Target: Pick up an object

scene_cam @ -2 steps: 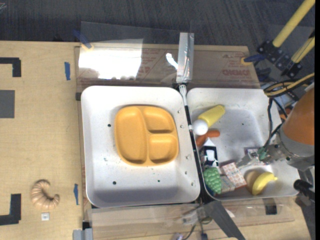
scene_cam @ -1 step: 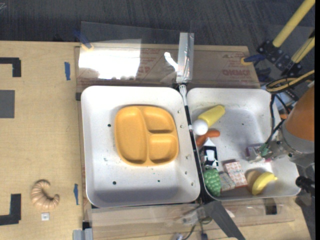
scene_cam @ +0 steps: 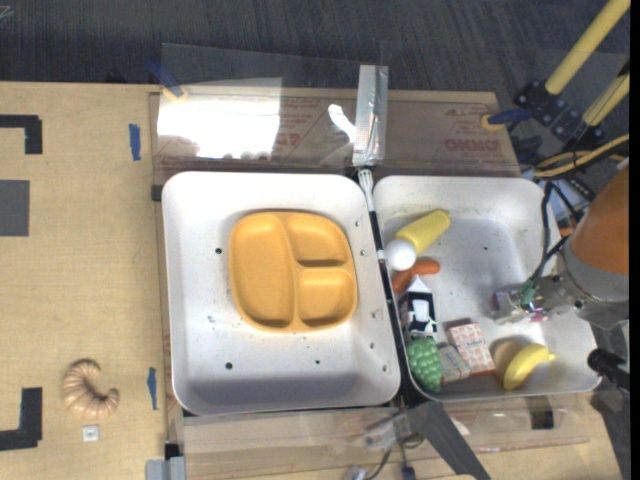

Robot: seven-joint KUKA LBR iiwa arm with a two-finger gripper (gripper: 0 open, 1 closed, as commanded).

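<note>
Two shallow white plastic bins are seen side by side on the pale wooden surface (scene_cam: 70, 268); the left bin (scene_cam: 190, 358) carries a yellow-orange compartmented plastic tray (scene_cam: 293, 269) lying flat near its middle; the right bin (scene_cam: 480, 203) holds a yellow plastic bottle with a white round cap (scene_cam: 418, 236) tilted near its left wall, an orange carrot-like piece (scene_cam: 422, 268) just below it, a black-and-white small packet (scene_cam: 420, 311), a green knobbly toy (scene_cam: 426, 361) at the front left corner, a pink-patterned square packet (scene_cam: 468, 345) and a yellow plastic banana (scene_cam: 524, 362) near the front wall; the grey arm with its orange band (scene_cam: 608, 243) is seen at the right edge above the right bin; whether the claw is wide or narrow cannot be told; a tan curled croissant-shaped toy (scene_cam: 90, 388) lies on the surface well apart from the bins.
</note>
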